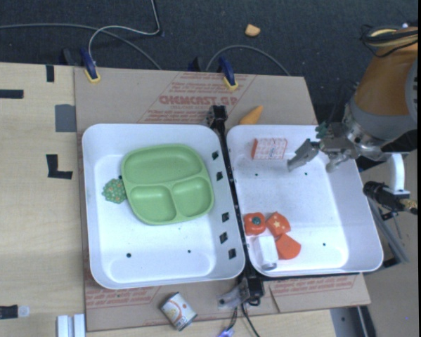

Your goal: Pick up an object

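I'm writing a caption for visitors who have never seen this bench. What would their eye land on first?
Most likely the green divided plate filling the middle of the left bin. Next, the cluster of orange-red toys near the front of the right bin. Then the grey and orange arm reaching in from the right, its end effector open above the right bin's back, beside a small pinkish box.

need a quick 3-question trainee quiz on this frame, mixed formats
1. True or false: the green divided plate lies in the left bin.
2. Which item is nearest the gripper? A) pink box B) can C) green scrubber
3. Fill in: the orange toys sit near the right bin's ____ edge.

Key: 1 true; 2 A; 3 front
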Controlling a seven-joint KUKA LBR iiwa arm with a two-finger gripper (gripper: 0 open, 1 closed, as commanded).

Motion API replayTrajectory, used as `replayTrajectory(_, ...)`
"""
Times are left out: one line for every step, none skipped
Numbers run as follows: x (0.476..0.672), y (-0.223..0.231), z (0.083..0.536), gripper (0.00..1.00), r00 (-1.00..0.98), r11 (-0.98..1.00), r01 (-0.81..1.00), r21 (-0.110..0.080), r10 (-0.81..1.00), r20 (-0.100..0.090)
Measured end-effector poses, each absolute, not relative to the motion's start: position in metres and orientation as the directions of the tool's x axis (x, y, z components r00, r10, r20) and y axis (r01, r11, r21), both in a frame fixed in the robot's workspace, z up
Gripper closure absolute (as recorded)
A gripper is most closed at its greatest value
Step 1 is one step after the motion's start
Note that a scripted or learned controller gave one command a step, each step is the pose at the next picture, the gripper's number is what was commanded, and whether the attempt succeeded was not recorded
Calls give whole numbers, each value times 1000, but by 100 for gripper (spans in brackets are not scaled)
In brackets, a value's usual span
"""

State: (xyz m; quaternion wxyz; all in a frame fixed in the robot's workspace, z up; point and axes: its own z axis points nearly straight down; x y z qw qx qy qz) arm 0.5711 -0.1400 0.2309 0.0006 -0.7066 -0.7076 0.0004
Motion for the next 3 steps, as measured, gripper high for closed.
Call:
replayTrajectory(600, -94, 159, 0, -2, 2, 1000, -3, 1000, 0)
replayTrajectory(666, -93, 139, 0, -2, 2, 1000, -1, 1000, 0)
replayTrajectory(667, -111, 85, 0, 0, 0, 1000, -6, 1000, -1)
